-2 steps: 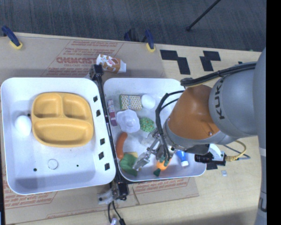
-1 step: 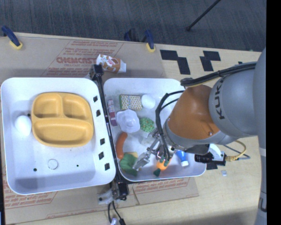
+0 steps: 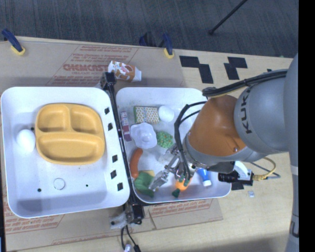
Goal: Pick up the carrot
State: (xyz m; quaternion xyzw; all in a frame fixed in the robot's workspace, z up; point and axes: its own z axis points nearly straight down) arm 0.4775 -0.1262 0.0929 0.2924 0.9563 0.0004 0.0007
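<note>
Here, carrot (image 3: 180, 186) in right bin (image 3: 147, 92), tray (image 3: 70, 132) in left bin (image 3: 10, 140).

The carrot (image 3: 181, 185) is small and orange with a green leafy end. It lies tilted, green end pointing down toward the near wall of the right bin (image 3: 147, 92), orange end up. It sits near that bin's near edge, toward its middle.

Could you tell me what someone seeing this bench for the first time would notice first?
Probably the big grey and orange arm reaching in from the right over the right bin, which is crowded with small toys, including a carrot near its front edge. Next, the yellow divided tray in the left bin.
</note>
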